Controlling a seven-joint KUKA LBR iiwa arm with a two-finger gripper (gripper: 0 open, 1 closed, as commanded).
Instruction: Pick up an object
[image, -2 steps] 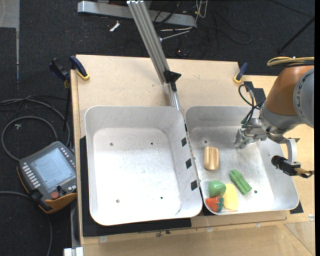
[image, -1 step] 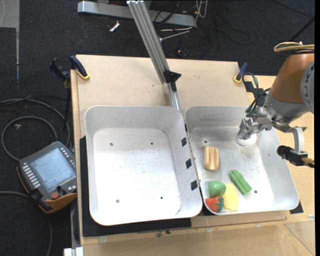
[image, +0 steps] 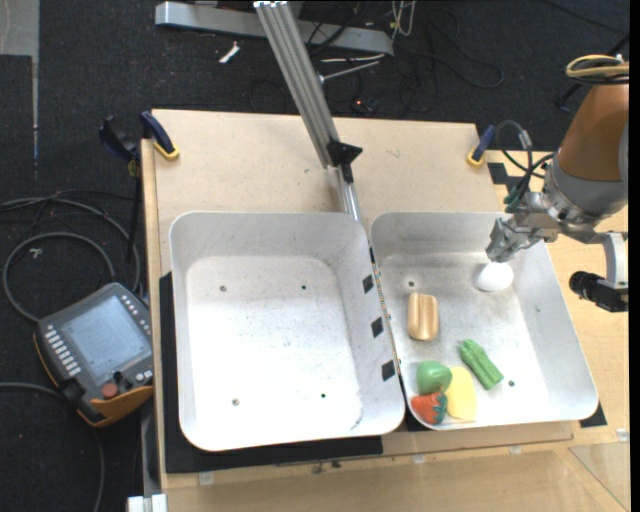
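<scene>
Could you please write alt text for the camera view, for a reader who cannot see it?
The gripper hangs directly above a white ball in the right bin, which also holds a tan block, a green piece and a green, red and yellow cluster. The left bin sits beside it.

The two bins (image: 270, 235) are white, faintly speckled grey; the counter (image: 250, 165) is pale tan wood; in the right bin lie a white ball (image: 493, 277), a tan bread roll (image: 423, 316), a green pepper (image: 433, 376), a green pod (image: 481, 363), a yellow piece (image: 462, 396) and a red-orange piece (image: 429, 407); the arm (image: 592, 140) is grey with an orange band.
</scene>
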